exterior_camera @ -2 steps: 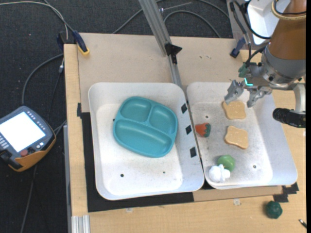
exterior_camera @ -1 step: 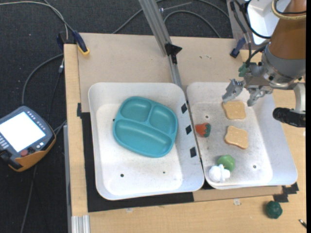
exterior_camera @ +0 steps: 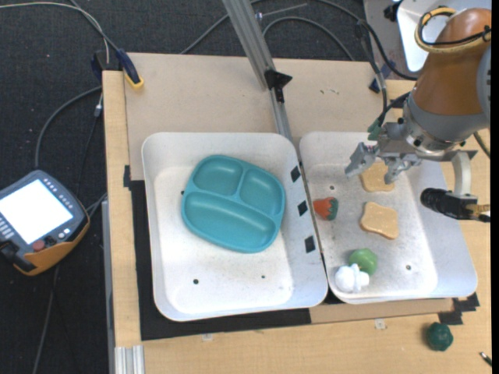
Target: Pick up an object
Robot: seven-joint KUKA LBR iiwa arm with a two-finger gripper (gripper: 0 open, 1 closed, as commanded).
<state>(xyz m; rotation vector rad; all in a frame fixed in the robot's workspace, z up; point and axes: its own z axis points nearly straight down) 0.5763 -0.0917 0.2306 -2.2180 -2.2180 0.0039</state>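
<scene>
Claw [exterior_camera: 380, 160] spread open above the right bin [exterior_camera: 452, 248], near its far edge, with nothing between its fingers. A tan bread slice [exterior_camera: 376, 181] lies directly beneath and just nearward of the fingertips; contact cannot be judged. A second bread slice [exterior_camera: 380, 220] rests toward the bin's centre, a strawberry [exterior_camera: 326, 207] by the left wall, and a green-and-white vegetable [exterior_camera: 356, 270] near the near edge. Left bin [exterior_camera: 168, 287] carries a teal divided plate [exterior_camera: 233, 202].

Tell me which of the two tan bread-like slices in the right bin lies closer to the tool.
The upper tan bread-like slice, directly beneath the tool. The lower tan slice lies apart, nearer the green piece.
</scene>
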